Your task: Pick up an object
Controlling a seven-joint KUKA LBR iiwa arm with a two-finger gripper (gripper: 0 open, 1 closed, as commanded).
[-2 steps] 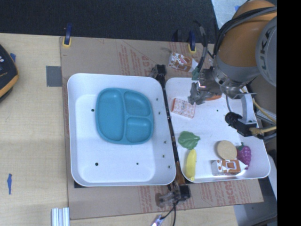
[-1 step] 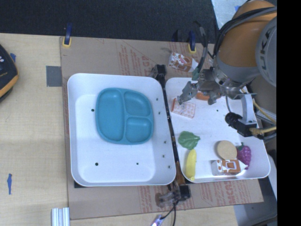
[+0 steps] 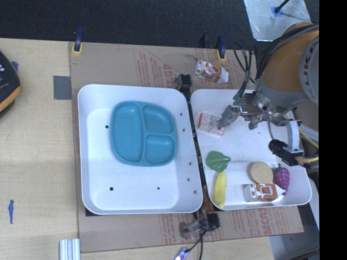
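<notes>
Gripper (image 3: 224, 118) sits at upper left of the right bin (image 3: 238, 195), over a small red-white packet (image 3: 209, 122); can't tell its state. Bare floor mid-bin. Leaf (image 3: 217, 160), banana (image 3: 219, 188), cookie (image 3: 261, 172), grapes (image 3: 282, 177), carton (image 3: 261, 192) crowd the lower edge. Left bin (image 3: 92, 194) holds 1 blue tray (image 3: 144, 132).

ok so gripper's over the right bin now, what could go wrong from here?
1. The gripper sits by the small carton, which lies flat near the bin wall; a grasp may slip or push it against the wall.
2. The banana, leaf, cookie, grapes and juice box are crowded at the bin's near end; a pick there may nudge neighbours.
</notes>
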